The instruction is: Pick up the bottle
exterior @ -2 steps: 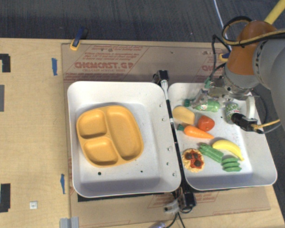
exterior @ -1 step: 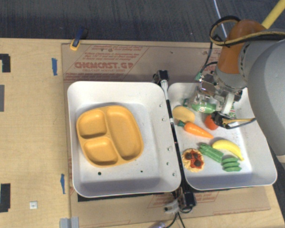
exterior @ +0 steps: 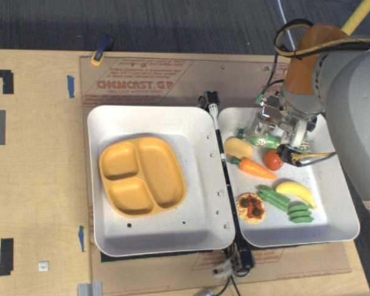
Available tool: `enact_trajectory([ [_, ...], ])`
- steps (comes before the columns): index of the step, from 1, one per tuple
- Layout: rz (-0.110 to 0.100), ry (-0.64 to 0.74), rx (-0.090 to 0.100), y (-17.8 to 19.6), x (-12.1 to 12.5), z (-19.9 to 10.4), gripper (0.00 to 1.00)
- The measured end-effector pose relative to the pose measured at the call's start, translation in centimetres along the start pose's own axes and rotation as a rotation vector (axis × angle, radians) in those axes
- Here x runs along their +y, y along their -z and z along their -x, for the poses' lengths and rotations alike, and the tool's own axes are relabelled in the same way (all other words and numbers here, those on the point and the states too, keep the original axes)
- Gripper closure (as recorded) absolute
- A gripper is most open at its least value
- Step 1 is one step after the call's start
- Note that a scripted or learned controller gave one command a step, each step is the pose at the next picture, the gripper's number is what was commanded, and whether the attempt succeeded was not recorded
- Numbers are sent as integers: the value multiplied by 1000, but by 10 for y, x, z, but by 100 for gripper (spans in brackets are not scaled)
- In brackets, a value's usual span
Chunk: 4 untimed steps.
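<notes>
The big grey arm (exterior: 351,103) is reaching in from the right, its orange band (exterior: 311,57) sitting above the wrist, and the gripper (exterior: 282,134) is hanging low over the far end of the right bin (exterior: 339,221). Whether its fingers are apart or together I cannot tell from here.

The cardboard sheet (exterior: 135,79) under the bins is carrying red printed lettering along its far edge, too faint to read for sure.

The left bin (exterior: 105,227) is holding a yellow divided tray (exterior: 142,176) with three compartments.

In the right bin, the bottle (exterior: 259,140), a green thing, is lying mostly hidden beneath the gripper at the far end; only a bit is peeking out on the left, so its long axis and heading are unclear. No label is showing on it.

Nearer, a carrot (exterior: 254,167) is lying slantwise with its tip to the right, a pale potato-like piece (exterior: 238,147) just beyond it, a tomato (exterior: 272,160) beside them. A banana (exterior: 295,193), green pea pods (exterior: 283,203) and a small pizza slice (exterior: 251,206) are resting at the near end.
</notes>
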<state>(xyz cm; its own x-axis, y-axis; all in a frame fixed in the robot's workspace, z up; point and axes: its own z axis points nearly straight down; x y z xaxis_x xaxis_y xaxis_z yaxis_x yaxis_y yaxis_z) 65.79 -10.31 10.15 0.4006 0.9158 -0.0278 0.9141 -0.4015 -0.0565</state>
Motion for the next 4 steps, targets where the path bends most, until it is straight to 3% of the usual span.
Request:
enact_trajectory([
  [1,62,606,9,-3,-61,21,100],
  [2,62,621,10,40,-122,94,100],
  [3,63,909,1,13,-145,116,100],
  [4,72,1394,-19,67,-144,125,100],
])
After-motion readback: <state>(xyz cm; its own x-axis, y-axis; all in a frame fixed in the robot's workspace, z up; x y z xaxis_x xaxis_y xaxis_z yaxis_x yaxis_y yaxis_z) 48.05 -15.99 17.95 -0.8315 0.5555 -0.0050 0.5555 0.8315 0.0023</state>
